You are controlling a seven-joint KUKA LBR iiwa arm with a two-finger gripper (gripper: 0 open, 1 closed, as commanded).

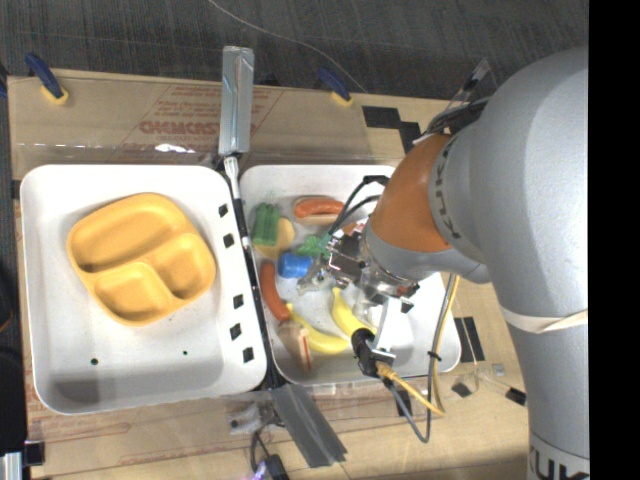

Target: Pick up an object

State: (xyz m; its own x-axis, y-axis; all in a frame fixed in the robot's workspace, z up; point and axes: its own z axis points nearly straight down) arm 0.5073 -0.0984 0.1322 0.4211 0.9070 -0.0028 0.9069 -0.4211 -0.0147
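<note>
One banana (340,330) lies just below the hand (338,268) in the right bin (432,353).

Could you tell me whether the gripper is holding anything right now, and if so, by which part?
It cannot be told: the gripper sits low among the toy food beside the banana.

Directly under my gripper (335,268) the right white bin (452,343) is crowded: a blue cap-like piece (294,265) and green block (266,224) to its left, yellow bananas (336,330) just below it, and a red sausage (273,290) along the divider wall. I see little bare floor between them for fingers to slip down. Far left of the gripper, the left white bin (60,368) offers open floor around the yellow sectioned tray (142,256).
</note>
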